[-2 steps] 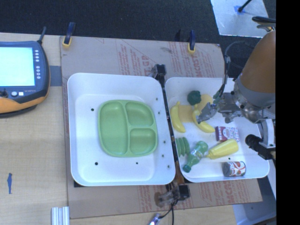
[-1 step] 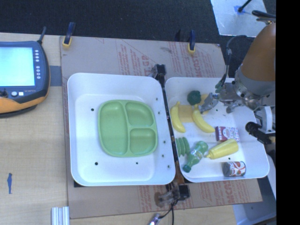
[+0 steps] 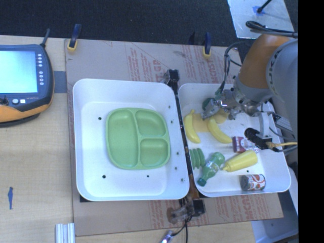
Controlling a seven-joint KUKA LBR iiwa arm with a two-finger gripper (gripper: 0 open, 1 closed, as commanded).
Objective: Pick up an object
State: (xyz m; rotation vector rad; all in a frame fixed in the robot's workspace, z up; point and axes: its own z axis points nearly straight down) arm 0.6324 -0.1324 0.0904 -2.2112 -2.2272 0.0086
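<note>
Two white bins sit side by side on the surface; the left bin [image 3: 86, 186] carries a green divided plate [image 3: 137, 137], and the right bin [image 3: 282, 184] carries the loose items the task draws from. The gripper [image 3: 223, 107] hovers low over the upper part of the right bin, just above the two toy bananas [image 3: 192, 127], so the step in hand looks like the approach to a grasp rather than a lift. Nothing can be seen held, and whether the fingers are spread or closed I cannot tell, since the wrist hardware blurs together there. Next, the arm would need to settle on one target and close squarely. The green bottle [image 3: 209, 168], yellow squeeze bottle [image 3: 241, 161] and small can [image 3: 252, 182] lie well clear, nearer the bin's front. A dark green object beside the gripper is too small to identify.
</note>
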